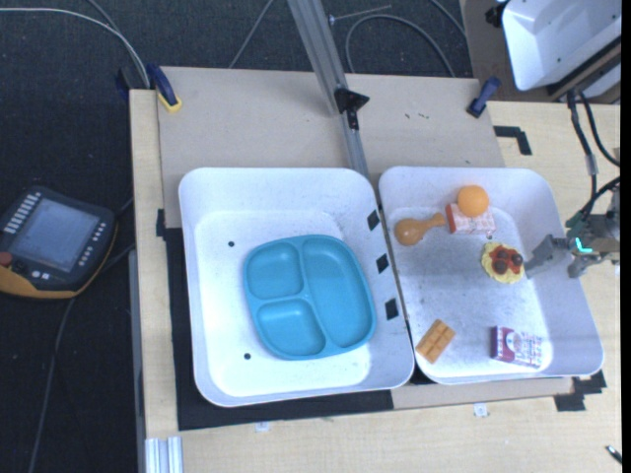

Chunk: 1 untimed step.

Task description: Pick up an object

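In the camera view, the gripper (552,252) is reaching in from the right edge, just above the right shallow white bin (562,308). How far its jaws are open I cannot tell, because the tip is small and dark. Nothing is visible between them. Just beside it, a round yellow piece with red topping (503,262), maybe a toy tart, is lying. An orange ball (473,200), a brown wooden spoon-like piece (419,229), an orange cracker-like block (435,339) and a small purple box (516,345) are lying around. In the left white bin (212,264) a blue plastic divided plate (308,296) is resting.
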Tool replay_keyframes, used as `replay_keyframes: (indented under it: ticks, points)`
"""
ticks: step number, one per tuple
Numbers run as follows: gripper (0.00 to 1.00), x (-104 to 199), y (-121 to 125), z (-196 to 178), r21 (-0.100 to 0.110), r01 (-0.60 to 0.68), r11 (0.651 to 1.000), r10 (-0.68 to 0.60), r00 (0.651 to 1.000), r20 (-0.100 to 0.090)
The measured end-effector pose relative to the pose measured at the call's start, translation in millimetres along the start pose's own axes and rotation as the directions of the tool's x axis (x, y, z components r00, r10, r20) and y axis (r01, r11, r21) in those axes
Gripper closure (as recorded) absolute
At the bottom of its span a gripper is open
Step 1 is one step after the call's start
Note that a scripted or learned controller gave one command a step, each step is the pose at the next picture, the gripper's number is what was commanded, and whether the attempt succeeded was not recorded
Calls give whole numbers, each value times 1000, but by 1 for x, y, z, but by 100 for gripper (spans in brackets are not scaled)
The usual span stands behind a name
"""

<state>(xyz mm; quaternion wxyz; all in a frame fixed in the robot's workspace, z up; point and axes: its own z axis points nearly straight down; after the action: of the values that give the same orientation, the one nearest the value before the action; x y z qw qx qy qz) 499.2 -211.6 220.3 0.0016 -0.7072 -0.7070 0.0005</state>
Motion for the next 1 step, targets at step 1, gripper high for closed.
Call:
replay_keyframes:
  ticks: [1]
  points:
    - [0,0,1,-1,-3,1,1000,-1,1000,1]
